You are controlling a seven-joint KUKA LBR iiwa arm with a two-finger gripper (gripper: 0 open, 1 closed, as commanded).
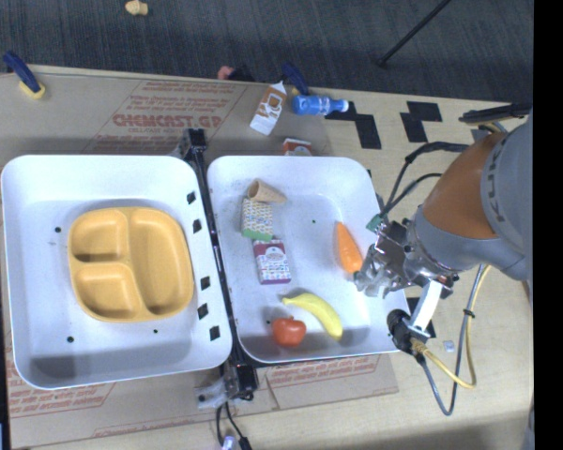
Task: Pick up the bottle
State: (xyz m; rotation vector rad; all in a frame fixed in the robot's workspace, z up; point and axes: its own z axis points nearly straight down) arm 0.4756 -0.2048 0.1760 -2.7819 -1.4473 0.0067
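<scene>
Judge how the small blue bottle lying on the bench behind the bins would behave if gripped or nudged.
The small blue bottle lies on its side on the cardboard-covered bench, so a nudge would probably roll it. It looks like light plastic, likely smooth enough to slip from the two-finger gripper, now at the right bin.

The hand [373,272] hangs over the right rim of the right bin [357,172], just beside a carrot [348,247]; a banana [316,312] and tomato [288,331] touch near the front wall; a carton [259,212] lies beside a small packet [274,262]; the left bin [28,186] holds a yellow divided plate [131,262]; a blue bottle [315,105] lies on the bench [422,411] behind.
</scene>
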